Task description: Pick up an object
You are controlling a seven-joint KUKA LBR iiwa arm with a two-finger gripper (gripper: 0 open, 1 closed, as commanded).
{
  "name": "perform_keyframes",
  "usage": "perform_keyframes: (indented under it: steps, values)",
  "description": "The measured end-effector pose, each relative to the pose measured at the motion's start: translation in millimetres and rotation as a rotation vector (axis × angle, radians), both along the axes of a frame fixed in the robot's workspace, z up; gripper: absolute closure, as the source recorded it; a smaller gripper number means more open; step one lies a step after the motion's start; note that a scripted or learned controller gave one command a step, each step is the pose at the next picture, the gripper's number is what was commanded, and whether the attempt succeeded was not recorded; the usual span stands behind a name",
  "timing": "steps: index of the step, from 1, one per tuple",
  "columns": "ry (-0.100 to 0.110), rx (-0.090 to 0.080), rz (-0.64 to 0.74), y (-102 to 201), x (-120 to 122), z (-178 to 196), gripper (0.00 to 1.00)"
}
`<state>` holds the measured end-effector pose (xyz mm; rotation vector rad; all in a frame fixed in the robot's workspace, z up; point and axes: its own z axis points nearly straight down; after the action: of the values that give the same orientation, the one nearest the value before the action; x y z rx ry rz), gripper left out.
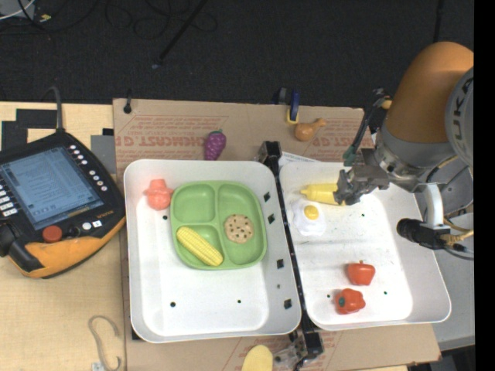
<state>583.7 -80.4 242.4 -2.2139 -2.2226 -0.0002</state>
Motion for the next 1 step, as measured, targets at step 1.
perform_keyframes:
  steps: [1]
  values:
    - [0.003,0.0,-0.001,56.8,-17.0,-15.6,1.0]
